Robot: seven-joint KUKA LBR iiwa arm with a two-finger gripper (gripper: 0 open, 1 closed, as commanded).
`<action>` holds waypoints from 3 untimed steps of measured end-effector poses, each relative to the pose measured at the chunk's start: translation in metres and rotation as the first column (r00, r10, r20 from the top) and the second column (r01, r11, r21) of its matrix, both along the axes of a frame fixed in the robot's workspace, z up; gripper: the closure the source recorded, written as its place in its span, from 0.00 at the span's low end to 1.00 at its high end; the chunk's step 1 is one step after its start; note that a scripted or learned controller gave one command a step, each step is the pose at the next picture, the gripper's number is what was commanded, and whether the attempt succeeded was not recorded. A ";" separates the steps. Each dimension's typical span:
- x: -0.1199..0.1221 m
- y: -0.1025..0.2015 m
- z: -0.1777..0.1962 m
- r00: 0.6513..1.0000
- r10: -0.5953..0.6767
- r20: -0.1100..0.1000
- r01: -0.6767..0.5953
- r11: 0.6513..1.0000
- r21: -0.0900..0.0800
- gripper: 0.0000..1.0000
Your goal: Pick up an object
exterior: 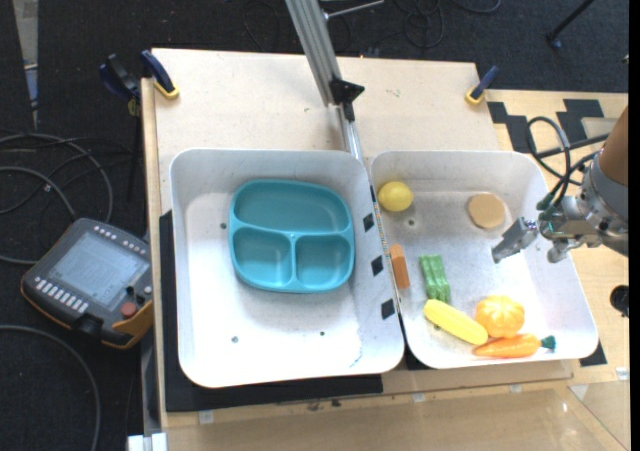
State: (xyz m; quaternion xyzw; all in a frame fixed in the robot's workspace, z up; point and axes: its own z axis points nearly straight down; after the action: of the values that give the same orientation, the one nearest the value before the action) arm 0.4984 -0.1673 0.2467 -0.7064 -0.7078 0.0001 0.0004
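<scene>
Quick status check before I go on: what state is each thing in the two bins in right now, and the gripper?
Gripper: over the right bin, nothing between its fingers.
Blue tray: flat in the left bin, compartments bare.
Lemon: loose.
Tan disc: lying flat.
Green piece: lying flat.
Banana: on its side.
Orange: touching the carrot.
Carrot: against the near wall.

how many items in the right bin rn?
7: lemon top left, tan disc top right, orange stick by the left wall, green piece mid, banana, orange and carrot at the front. None looks hidden.
</scene>
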 end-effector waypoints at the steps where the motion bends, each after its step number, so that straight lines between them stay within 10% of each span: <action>1: 0.000 0.000 0.000 1.000 -0.001 0.000 0.001 1.000 0.000 0.00; 3: 0.004 0.011 -0.104 1.000 -0.002 -0.005 0.002 1.000 0.001 0.00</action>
State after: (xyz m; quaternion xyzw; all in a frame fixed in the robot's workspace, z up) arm 0.5029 -0.1567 0.1425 -0.7073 -0.7069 0.0014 0.0027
